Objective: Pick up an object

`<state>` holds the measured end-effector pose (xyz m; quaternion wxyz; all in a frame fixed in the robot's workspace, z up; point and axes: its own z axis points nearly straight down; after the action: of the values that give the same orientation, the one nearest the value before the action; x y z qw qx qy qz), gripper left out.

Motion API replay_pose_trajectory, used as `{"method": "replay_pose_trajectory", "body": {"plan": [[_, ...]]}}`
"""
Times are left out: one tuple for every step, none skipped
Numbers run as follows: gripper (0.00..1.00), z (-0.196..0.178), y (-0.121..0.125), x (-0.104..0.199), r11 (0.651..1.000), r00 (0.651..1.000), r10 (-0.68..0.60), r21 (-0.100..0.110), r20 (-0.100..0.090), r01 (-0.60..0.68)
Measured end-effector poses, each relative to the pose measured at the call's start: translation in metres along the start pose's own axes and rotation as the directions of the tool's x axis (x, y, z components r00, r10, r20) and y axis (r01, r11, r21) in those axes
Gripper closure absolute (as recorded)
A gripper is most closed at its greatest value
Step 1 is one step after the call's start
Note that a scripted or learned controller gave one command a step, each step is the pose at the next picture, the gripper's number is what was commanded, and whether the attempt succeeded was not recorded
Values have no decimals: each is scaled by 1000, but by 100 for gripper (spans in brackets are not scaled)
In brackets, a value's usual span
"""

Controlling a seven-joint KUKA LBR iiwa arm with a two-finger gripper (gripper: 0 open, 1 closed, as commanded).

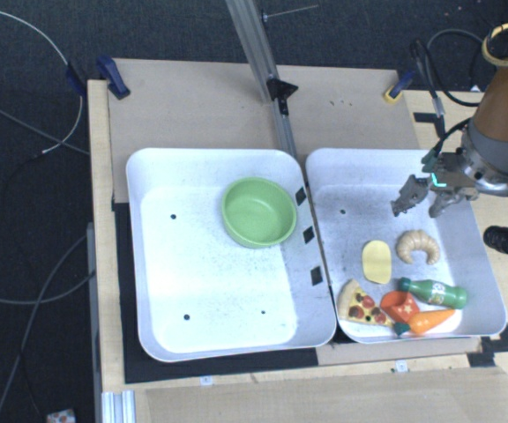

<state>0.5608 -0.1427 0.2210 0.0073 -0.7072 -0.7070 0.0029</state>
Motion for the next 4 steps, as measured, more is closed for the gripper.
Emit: {"method": "replay_pose_trajectory", "body": {"plan": [[0,-4,1,0,1000,1000,-1,-7,1,1],[0,53,9,7,1000,1000,-2,2,-1,2],[0,107,-3,7,1000,1000,1,2,-1,-1],[0,127,-4,8,1000,1000,1,1,-2,-1]]}}
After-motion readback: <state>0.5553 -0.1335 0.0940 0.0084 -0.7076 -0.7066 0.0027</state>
